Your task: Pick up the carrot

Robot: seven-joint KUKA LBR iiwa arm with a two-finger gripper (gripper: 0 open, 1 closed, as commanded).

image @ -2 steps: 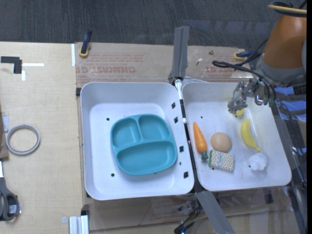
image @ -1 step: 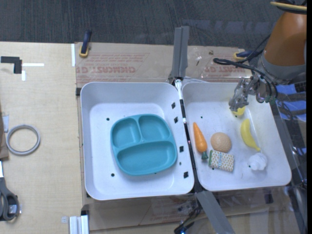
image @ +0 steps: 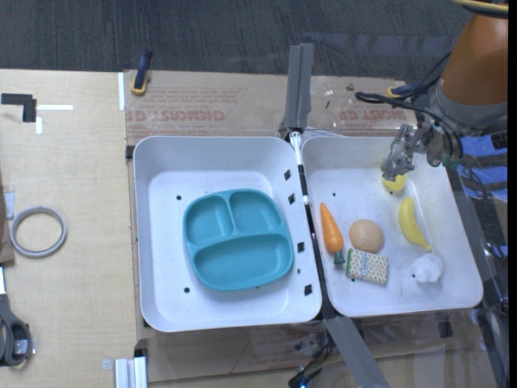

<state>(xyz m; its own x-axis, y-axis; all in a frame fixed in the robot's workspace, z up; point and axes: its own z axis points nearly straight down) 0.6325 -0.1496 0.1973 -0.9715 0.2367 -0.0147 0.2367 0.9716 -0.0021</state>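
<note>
- Gripper (image: 397,170) hangs over the far part of the right bin (image: 460,297), well apart from the carrot; whether its fingers are spread or closed cannot be told from this slant.
- Just under the gripper tip lies a small yellow object (image: 394,185), too small to name.
- Carrot (image: 330,227) lies on the floor of the right bin near its left wall, orange, with a green tip pointing toward the near edge.
- Beside the carrot to the right sits a round tan ball-like item (image: 367,235), and just in front of that a small patterned packet (image: 368,267).
- A banana (image: 413,223) lies further right, with a crumpled white object (image: 426,268) near the bin's near-right corner.
- Left bin (image: 153,217) holds a teal divided plate (image: 239,239).
- On the bench to the left rest a grey tape ring (image: 35,231) and scissors (image: 14,338).
</note>
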